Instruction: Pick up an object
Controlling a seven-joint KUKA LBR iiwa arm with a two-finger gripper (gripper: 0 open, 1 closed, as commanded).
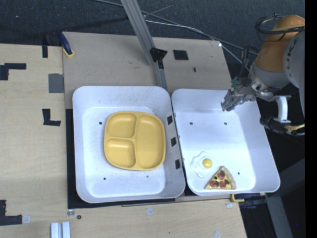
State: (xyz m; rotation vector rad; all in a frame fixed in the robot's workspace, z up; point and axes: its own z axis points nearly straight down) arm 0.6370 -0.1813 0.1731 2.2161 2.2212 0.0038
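Hanging over the far corner of the right bin (257, 148), the claw (231, 102) looks empty; I cannot tell its state. The egg (202, 163) and pizza (221, 179) lie toward the near edge, well apart from it.

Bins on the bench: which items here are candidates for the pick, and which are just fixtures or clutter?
Candidates for the pick:
- yellow divided plate, left bin
- fried egg toy, right bin
- pizza slice toy, right bin

Just lying about:
- left bin and right bin
- black tape marks on the bench
- metal pole
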